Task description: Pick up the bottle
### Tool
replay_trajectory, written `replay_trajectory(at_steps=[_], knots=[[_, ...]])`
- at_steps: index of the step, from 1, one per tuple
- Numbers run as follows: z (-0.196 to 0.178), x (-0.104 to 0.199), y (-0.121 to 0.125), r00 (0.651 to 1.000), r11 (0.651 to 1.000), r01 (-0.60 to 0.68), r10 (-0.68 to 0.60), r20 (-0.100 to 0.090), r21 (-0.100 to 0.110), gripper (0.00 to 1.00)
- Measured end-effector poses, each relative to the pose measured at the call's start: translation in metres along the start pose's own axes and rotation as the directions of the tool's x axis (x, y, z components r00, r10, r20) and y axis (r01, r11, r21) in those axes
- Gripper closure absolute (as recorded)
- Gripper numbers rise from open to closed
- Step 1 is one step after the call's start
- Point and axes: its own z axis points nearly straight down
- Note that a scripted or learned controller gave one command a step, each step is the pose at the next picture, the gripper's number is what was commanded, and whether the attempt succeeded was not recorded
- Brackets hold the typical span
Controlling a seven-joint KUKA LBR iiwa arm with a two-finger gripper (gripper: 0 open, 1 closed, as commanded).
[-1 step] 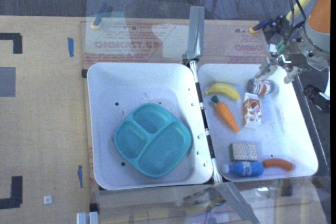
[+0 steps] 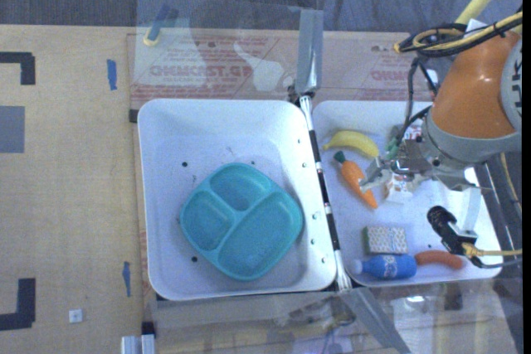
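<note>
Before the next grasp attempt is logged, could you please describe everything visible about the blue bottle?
The blue bottle lies on its side along the near edge of the right bin, its white cap pointing left toward the divider. It looks like small, glossy plastic with a pale label patch on its body. A speckled sponge sits just behind it, and an orange-red sausage-shaped toy meets its right end. The gripper is farther back in the bin, near a carrot, apart from the bottle.
</note>
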Motion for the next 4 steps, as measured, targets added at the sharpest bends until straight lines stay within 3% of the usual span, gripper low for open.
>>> replay_trajectory(at_steps=[1,2,3,4], knots=[[0.0,0.049,-0.049,0.994,0.994,-0.109,0.109,-0.001,0.003,0.0],[0.0,0.062,-0.049,0.939,0.939,-0.344,0.344,0.0,0.0,0.0],[-0.009,0.059,-0.048,0.936,0.936,-0.353,0.353,0.0,-0.001,1.0],[-0.009,0.058,-0.048,0.935,0.935,-0.354,0.354,0.0,0.0,0.0]])
